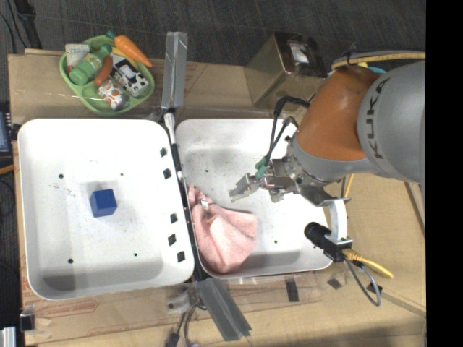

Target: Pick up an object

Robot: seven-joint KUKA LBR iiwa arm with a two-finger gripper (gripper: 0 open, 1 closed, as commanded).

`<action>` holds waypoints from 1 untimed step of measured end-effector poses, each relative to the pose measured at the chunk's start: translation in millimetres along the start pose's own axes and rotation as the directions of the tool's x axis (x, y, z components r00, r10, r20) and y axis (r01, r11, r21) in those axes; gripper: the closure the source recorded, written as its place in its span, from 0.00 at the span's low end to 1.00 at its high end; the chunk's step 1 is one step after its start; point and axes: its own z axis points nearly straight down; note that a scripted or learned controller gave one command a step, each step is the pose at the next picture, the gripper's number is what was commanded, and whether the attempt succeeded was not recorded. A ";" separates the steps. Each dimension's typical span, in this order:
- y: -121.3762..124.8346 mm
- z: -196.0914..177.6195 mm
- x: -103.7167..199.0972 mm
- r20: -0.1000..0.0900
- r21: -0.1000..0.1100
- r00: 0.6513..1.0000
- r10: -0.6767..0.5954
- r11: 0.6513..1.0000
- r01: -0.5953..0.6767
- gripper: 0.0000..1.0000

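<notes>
While nothing is lifted yet, the pick looks barely begun. A pink cloth (pixel 223 238) lies in the right bin (pixel 217 132) at its seven o'clock corner; a blue cube (pixel 103 202) sits in the left bin (pixel 43 139), well apart. Reaching in from three o'clock, the arm (pixel 362 121) hangs the gripper (pixel 246 186) just above the cloth's one o'clock edge, tilted toward nine o'clock. Whether it is spread or clenched, I cannot tell.

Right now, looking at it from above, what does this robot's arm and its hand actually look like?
The thick rounded grey metal arm carries a broad orange band above the wrist and dark KUKA lettering on its grey shell. Thin black cables loop beside the wrist. At its tip sits the small silvery metal hand, with a touch of green on its body. A yellow cable runs behind the arm.
</notes>
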 end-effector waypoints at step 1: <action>4.8 130.9 -21.4 0.002 -0.008 0.996 -0.090 0.996 0.090 0.00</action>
